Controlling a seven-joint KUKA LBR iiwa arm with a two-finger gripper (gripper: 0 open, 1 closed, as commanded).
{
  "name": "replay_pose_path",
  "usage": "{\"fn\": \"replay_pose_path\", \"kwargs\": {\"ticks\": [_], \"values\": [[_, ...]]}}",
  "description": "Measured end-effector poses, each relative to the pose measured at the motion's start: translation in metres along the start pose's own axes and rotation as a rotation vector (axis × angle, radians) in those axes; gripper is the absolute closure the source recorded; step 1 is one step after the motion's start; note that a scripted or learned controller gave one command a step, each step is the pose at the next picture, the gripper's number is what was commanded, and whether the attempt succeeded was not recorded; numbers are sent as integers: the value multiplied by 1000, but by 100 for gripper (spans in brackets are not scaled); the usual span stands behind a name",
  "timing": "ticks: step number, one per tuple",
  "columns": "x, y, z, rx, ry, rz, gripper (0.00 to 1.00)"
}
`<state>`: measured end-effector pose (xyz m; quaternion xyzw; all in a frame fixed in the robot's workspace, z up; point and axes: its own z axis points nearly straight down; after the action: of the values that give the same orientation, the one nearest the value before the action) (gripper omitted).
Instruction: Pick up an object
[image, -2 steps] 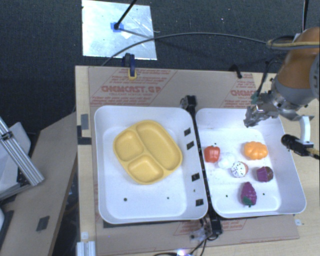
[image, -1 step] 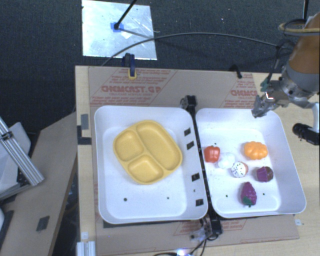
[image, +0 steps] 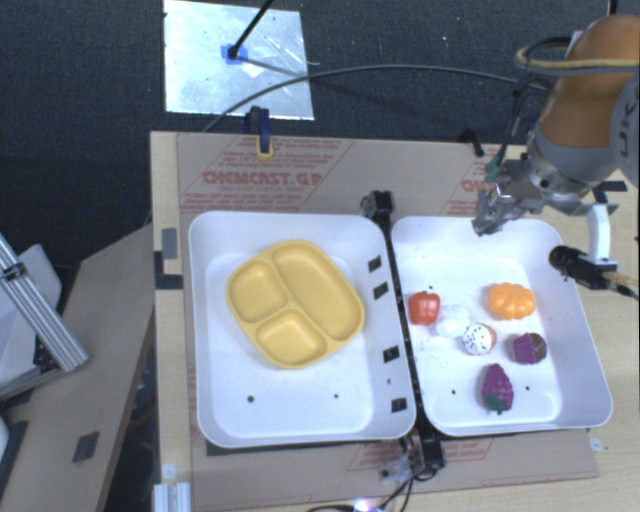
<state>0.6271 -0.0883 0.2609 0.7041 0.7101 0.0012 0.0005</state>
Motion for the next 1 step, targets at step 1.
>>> {"fn": "replay_pose_path", "kwargs": {"ticks": [1], "values": [[46, -6, 16, 2, 0, 1, 100]]}}
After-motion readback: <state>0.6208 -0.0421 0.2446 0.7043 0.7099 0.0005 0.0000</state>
